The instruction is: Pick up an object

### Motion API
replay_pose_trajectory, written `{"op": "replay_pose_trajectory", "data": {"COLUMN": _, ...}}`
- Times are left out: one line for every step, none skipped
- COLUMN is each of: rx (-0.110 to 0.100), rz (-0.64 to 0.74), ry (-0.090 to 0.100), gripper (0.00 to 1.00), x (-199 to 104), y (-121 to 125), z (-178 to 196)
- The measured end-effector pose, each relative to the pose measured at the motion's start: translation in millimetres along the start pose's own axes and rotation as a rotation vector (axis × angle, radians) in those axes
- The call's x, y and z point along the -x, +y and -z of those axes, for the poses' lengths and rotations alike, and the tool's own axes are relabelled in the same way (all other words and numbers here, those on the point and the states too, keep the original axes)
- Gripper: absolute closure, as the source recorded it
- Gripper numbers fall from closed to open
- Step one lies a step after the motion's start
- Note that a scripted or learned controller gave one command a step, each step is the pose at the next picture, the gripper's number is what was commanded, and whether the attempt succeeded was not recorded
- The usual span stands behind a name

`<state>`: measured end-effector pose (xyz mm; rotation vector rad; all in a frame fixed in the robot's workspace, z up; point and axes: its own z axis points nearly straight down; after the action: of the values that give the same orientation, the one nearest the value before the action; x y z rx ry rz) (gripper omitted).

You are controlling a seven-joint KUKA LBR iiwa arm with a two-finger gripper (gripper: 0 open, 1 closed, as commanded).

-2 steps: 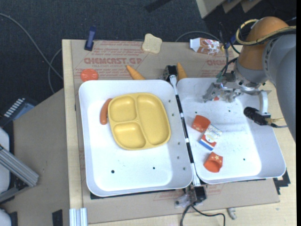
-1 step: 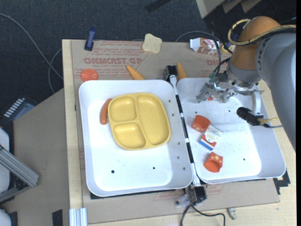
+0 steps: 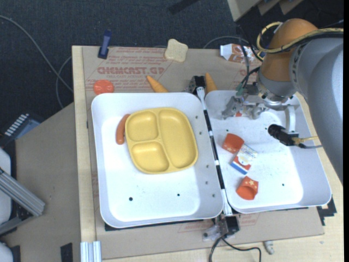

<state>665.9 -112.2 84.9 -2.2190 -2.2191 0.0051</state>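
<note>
from my seat i saw the arm [image 3: 305, 59] reaching in from the right, its orange band up near the top edge, and the gripper [image 3: 244, 107] sat low over the far left corner of the right bin [image 3: 305, 184]. whether it was clenched or released i could not tell; the metal parts there ran together against the white floor, and i saw nothing caught in them.

the things to pick lay in that same bin, nearer me than the gripper and apart from it. an orange-red block [image 3: 233, 142] rested closest to it. just beyond that towards me was a small white packet with a blue and red edge [image 3: 242, 160], nearly touching the block. a second red piece [image 3: 247, 188] lay near the front of the bin, a little apart from the packet.

the left bin [image 3: 158, 206] carried a yellow divided plate [image 3: 161, 140] with three compartments, and a toy sausage [image 3: 120, 129] lay on the bin floor against the plate's left rim.

on the cardboard behind the bins i noted a slice of toy bread [image 3: 176, 50], a blue marker-like item [image 3: 104, 43], a toy carrot [image 3: 156, 84], an orange disc [image 3: 102, 86] by the left bin's corner, and a crumpled white wrapper [image 3: 235, 52] near the arm.
</note>
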Motion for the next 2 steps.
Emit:
{"op": "replay_pose_trajectory", "data": {"rx": 0.003, "rz": -0.001, "ry": 0.001, "gripper": 0.00, "x": -6, "y": -54, "z": -1}}
{"op": "replay_pose_trajectory", "data": {"rx": 0.000, "rz": -0.001, "ry": 0.000, "gripper": 0.00, "x": -7, "y": 0, "z": 0}}
